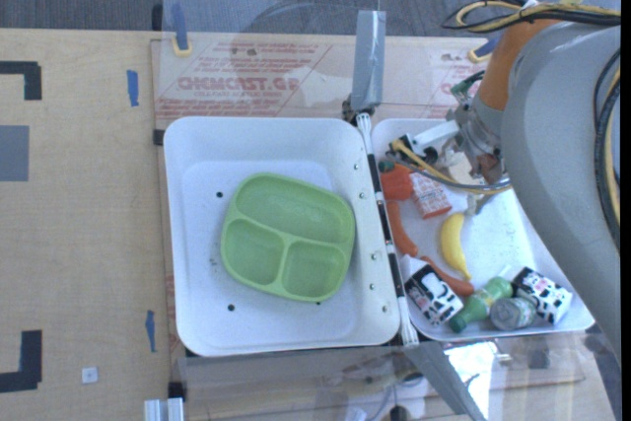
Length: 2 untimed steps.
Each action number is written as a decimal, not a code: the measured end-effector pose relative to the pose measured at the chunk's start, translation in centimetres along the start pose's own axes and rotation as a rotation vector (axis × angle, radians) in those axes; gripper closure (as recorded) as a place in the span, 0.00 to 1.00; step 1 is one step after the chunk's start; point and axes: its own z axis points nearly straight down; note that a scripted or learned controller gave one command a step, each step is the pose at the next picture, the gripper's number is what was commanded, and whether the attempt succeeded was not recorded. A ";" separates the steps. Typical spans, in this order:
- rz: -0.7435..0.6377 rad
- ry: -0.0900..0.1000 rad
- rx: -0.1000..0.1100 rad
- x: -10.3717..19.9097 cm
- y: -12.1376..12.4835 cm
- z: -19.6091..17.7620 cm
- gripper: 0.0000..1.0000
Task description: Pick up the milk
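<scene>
Counting: milk cartons [430, 295] 2 | banana [453, 245] 1 | green tray [287, 237] 1 | claw [471, 175] state unclear

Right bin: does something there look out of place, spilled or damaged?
Nothing looks spilled or broken. The right bin is crowded: two black-and-white milk cartons, a green bottle and a can lie tumbled along its near edge, beside a banana. The green tray sits slightly askew in the left bin.

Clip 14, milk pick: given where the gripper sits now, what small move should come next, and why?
Probably travel toward the near end of the right white bin. The gripper sits at the far end, above the small red-and-white carton, while two black-and-white cow-print milk cartons lie at the near end, past the yellow banana.
</scene>
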 end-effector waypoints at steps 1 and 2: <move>0.005 0.010 -0.005 -6.0 -3.6 0.0 0.00; 0.159 0.003 0.002 -12.7 -5.4 -1.0 0.00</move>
